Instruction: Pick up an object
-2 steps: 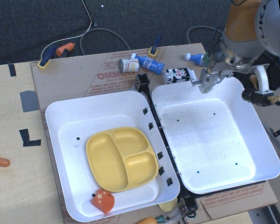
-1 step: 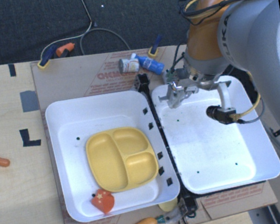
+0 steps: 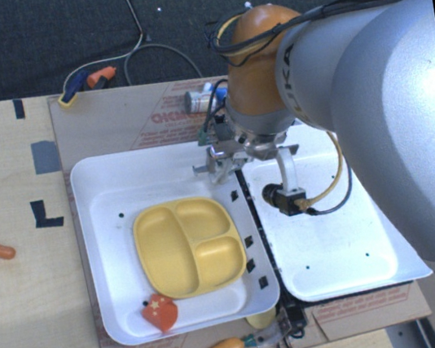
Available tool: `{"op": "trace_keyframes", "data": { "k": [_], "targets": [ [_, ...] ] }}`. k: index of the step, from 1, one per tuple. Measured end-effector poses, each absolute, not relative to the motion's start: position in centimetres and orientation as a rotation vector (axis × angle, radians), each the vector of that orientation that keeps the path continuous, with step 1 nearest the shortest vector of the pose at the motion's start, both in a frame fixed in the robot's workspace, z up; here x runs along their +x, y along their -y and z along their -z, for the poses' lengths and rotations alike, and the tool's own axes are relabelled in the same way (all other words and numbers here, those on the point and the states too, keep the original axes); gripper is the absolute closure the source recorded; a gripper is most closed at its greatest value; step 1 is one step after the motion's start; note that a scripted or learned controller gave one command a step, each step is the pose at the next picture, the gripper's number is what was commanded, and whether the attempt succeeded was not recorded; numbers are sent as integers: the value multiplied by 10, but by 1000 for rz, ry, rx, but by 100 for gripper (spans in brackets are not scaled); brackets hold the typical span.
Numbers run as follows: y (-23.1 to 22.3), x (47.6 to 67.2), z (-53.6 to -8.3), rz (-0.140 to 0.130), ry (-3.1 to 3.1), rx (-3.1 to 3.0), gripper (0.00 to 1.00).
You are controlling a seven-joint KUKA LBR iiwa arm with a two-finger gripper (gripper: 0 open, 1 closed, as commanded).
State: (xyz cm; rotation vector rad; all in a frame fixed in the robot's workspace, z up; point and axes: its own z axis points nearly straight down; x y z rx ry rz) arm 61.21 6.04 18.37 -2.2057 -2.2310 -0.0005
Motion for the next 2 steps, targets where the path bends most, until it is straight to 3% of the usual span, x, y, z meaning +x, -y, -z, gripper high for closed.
{"op": "trace_keyframes", "data": {
  "k": [1, 2],
  "targets": [
    [49, 594, -248, 1, 2216, -2234, 100],
    [-12, 600, -180, -7, 2223, -2212, 100]
  ]
}}
